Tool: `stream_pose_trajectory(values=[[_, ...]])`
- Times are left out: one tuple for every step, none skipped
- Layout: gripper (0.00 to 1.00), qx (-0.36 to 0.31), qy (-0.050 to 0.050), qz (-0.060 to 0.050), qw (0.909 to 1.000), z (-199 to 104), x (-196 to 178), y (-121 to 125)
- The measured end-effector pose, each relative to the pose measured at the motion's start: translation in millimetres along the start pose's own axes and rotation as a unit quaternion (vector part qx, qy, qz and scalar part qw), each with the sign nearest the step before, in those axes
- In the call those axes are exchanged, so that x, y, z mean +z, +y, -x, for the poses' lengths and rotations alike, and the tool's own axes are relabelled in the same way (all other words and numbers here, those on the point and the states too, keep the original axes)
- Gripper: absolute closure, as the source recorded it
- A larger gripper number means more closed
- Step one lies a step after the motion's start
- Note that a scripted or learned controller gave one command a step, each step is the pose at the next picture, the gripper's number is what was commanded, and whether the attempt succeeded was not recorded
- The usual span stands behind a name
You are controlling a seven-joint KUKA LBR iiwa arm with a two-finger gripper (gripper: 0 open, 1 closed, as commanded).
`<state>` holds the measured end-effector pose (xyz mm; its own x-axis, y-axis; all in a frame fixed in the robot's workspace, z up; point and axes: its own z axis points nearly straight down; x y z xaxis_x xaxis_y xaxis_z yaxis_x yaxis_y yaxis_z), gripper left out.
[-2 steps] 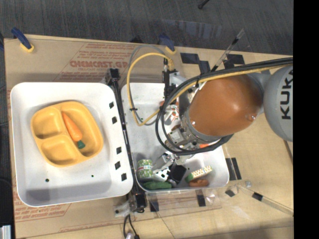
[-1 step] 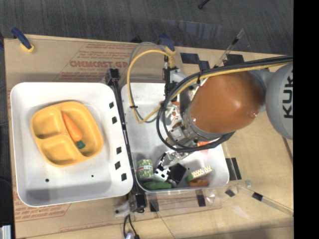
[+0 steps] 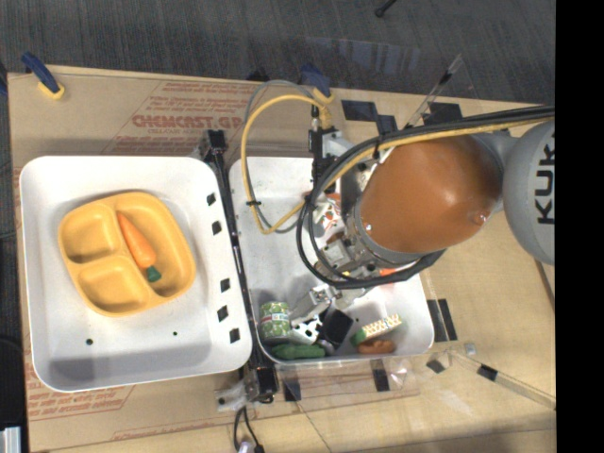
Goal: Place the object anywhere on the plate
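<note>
A yellow plate (image 3: 111,270) with three sections sits in the left bin (image 3: 57,347) on the table (image 3: 123,111). A carrot (image 3: 140,244) lies on the plate, along the ridge between its sections, green end toward the near side. The arm's orange band (image 3: 425,194) hangs over the right bin (image 3: 415,333), and the gripper (image 3: 321,317) reaches down near a small green can (image 3: 275,320), a dark green vegetable (image 3: 298,351) and what may be an orange toy (image 3: 376,345). Whether the fingers are apart or together, I cannot tell.
</note>
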<state>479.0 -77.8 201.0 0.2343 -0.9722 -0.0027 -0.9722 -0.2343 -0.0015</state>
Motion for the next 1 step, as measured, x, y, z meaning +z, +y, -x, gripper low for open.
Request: stream_pose_trajectory(values=[[0.00, -0.149, 0.000, 0.001, 0.9888, 37.2, 9.9, -7.3]])
